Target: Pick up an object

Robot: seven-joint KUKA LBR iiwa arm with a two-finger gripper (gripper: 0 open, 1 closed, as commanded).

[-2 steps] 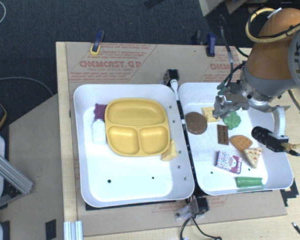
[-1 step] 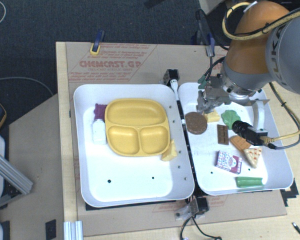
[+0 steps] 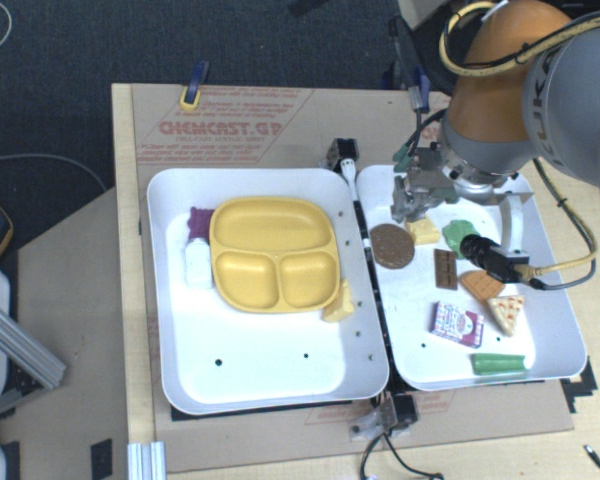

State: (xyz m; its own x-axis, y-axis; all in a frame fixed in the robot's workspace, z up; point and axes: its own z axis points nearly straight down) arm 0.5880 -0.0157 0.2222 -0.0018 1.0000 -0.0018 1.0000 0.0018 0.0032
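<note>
Objects for picking: loose in right bin (image 3: 565,343), spread apart for single grasps. Brown disc (image 3: 391,246) near left wall; yellow block (image 3: 423,232) beside it; purple packet (image 3: 455,324) toward front. Gripper (image 3: 412,200) low above yellow block, apparently lined up for it; jaws' state cannot be told. Yellow tray (image 3: 275,253) in left bin (image 3: 270,378).

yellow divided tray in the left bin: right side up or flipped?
Right side up. The yellow tray lies flat in the left bin, its three compartments facing the camera, nothing in them.
</note>
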